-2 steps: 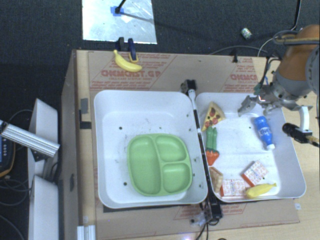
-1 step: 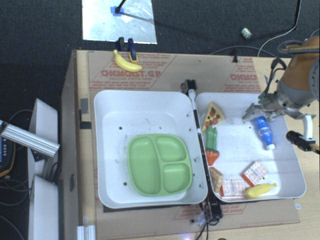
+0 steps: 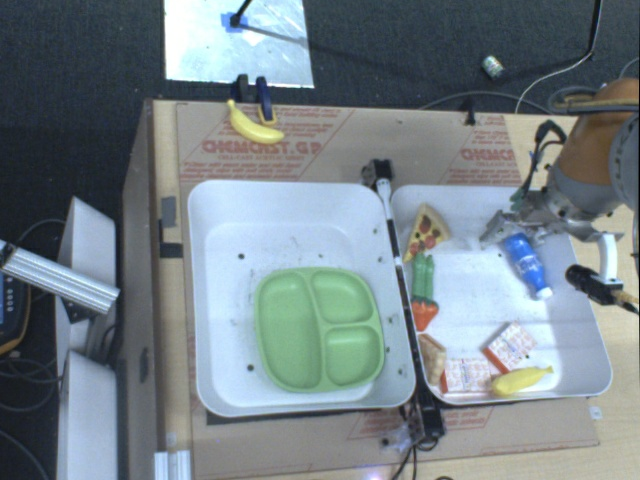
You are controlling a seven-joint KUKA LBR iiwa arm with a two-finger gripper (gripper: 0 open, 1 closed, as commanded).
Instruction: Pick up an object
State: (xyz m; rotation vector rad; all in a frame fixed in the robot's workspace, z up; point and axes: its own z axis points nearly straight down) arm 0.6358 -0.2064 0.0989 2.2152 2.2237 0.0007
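Observation:
My gripper [image 3: 515, 226] hangs over the far right part of the right bin [image 3: 470, 303]. Right beneath it lies a blue bottle [image 3: 526, 261] with a white cap, its upper end at the gripper's tip. I cannot make out whether the bottle is gripped. Further left in the same bin are a pizza slice [image 3: 428, 230] and a green-topped carrot [image 3: 424, 290]. Along the near edge sit a yellow banana [image 3: 520, 379], a red-and-white carton [image 3: 508, 347], a second red-and-white packet [image 3: 465, 373] and a brown wedge [image 3: 432, 353].
The left bin [image 3: 215, 268] holds a green divided plate [image 3: 320, 328]. Another banana [image 3: 252, 125] lies on the cardboard behind the bins. The divider between the bins runs close to the carrot. Bare floor shows in the right bin's middle.

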